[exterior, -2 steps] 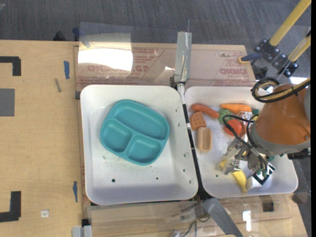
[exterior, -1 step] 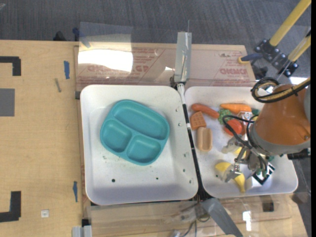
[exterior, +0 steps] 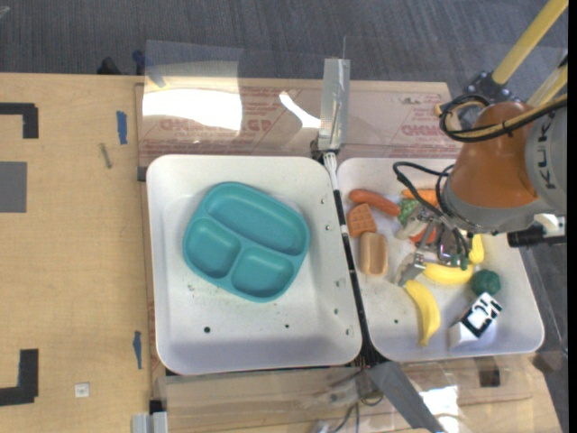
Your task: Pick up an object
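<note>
— Yellow banana (exterior: pixel 424 307) just below your fingers (exterior: pixel 422 262), in the right bin (exterior: pixel 523 332). Are they open?
— You can't tell. It looks light, smooth plastic; grip mid-curve.
</note>
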### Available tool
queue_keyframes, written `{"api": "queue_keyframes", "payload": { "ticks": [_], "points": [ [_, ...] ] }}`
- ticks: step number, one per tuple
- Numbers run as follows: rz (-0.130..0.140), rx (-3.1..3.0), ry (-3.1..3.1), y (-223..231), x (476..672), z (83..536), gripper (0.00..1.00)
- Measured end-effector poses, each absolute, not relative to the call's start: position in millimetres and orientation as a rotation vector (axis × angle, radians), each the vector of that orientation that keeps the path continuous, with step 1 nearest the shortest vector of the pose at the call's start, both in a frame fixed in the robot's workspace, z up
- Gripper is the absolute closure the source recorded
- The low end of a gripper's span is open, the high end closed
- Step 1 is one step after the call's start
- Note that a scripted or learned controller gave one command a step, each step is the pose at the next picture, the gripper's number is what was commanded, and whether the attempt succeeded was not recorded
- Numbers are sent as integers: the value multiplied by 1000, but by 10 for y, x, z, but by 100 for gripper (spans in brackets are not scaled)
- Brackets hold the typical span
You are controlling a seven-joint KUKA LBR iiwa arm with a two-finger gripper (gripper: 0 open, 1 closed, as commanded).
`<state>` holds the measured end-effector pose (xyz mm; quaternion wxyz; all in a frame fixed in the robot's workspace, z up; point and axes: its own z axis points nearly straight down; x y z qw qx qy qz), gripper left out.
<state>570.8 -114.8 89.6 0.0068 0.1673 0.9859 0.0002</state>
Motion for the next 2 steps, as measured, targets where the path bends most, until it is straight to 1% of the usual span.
{"api": "queue_keyframes", "payload": {
  "ticks": [1, 2],
  "points": [
    [1, 481, 3095, -1139, 4822, 896, 0],
    [3, 420, 3102, -921, 5459, 1328, 0]
  ]
}}
